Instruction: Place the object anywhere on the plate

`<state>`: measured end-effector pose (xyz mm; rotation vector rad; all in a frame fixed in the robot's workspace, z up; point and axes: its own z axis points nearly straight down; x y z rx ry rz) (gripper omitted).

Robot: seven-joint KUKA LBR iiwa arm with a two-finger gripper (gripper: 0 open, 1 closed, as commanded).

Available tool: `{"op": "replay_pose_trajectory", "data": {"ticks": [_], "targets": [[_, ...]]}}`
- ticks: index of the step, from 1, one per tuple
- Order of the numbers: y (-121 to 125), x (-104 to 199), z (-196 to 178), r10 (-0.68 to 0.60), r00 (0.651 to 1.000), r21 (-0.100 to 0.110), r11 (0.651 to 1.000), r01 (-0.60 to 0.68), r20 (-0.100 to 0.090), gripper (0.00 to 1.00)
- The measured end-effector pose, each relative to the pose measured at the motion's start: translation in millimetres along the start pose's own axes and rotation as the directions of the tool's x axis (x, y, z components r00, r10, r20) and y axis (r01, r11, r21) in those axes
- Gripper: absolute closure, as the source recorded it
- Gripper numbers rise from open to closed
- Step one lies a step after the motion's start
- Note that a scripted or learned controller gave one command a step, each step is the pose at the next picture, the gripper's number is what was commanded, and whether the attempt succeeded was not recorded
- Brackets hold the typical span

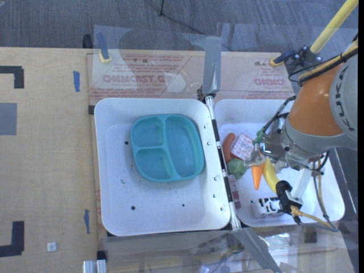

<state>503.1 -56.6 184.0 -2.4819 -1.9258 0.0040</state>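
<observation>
A teal divided plate [168,147] lies in the left white bin [114,209], with nothing on it. My gripper [263,151] hangs over the right bin [335,206], low among the toy items there. Just left of it are a pink and white packet [243,145] and a red-orange piece [228,144]. A green item [236,168], an orange carrot [257,177] and a yellow banana [271,176] lie directly below the gripper in the view. The wrist hides what is under the gripper.
A black and white object [267,205] rests near the right bin's front edge. A raised divider [219,152] separates the two bins. The arm's orange band [315,110] and cables cover the right bin's right side. Wooden bench extends to the left.
</observation>
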Motion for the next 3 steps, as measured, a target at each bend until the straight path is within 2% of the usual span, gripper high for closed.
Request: {"op": "replay_pose_trajectory", "data": {"ticks": [1, 2, 3], "targets": [[43.0, 65.7, -39.3, -0.072, 0.997, -0.001, 0.997, 0.072, -0.001, 1.0], [89.5, 151.0, -19.5, -0.212, 0.977, -0.002, 0.977, 0.212, -0.001, 1.0], [89.4, 151.7, -19.9, -0.213, 0.977, -0.003, 0.977, 0.213, -0.001, 0.0]]}}
